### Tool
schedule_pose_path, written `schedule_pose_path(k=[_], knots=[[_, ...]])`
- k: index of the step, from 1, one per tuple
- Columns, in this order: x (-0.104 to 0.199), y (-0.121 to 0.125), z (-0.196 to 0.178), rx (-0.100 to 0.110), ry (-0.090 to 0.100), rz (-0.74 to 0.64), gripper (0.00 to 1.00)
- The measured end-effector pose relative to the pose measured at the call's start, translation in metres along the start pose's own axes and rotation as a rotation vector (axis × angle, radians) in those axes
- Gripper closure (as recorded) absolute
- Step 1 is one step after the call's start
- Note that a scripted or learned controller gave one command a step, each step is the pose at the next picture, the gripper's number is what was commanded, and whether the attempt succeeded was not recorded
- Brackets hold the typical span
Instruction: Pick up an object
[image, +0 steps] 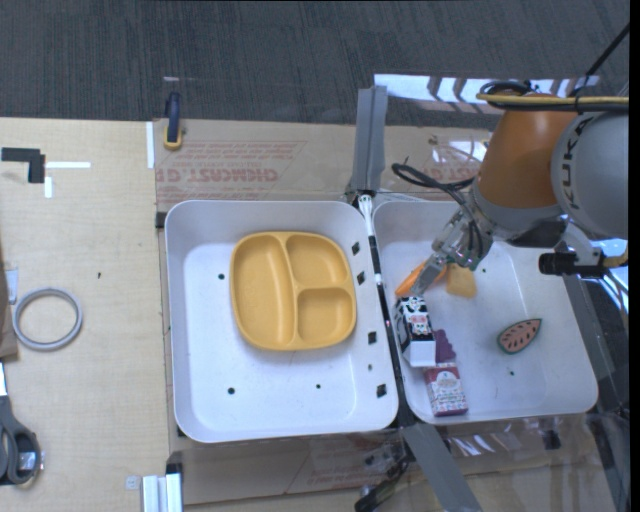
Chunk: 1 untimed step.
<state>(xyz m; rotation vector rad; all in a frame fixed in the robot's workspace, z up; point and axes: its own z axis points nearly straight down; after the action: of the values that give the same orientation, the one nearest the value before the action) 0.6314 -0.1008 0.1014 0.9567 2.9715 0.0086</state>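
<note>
On the bench's left edge lie a ring of grey tape (45, 318) and, at the lower left corner, a pair of scissors (17, 452). The left bin (200, 400) carries a yellow plate (293, 290) with 3 compartments, lying flat toward the bin's upper middle, apart from every wall.

The right bin (560, 390) carries the loose things. Against its left wall, near the upper half, an orange carrot-like stick (411, 279) lies tilted. Just below it, along the same wall, stands a small black and white carton (414, 322), touching a white block (421, 351) and a purple piece (442, 347). Below those, near the lower left corner, lies a pink and red packet (446, 391). A pale yellow wedge (461, 282) like cheese sits toward the upper middle of the bin. Toward the right wall lies a brown leaf-shaped slice (519, 335) with a reddish face and dark specks, well apart from the rest.

The arm (545, 170), grey with an orange band, reaches over the upper right corner of the right bin. Its claw (447, 260) points down and left, just beside the yellow wedge and the carrot's upper end. Whether the claw is wide, narrow or holding anything cannot be told.
</note>
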Motion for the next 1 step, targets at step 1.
schedule_pose_path(k=[1], knots=[[-0.0128, -0.0069, 0.0087, 0.013, 0.012, 0.362, 0.00]])
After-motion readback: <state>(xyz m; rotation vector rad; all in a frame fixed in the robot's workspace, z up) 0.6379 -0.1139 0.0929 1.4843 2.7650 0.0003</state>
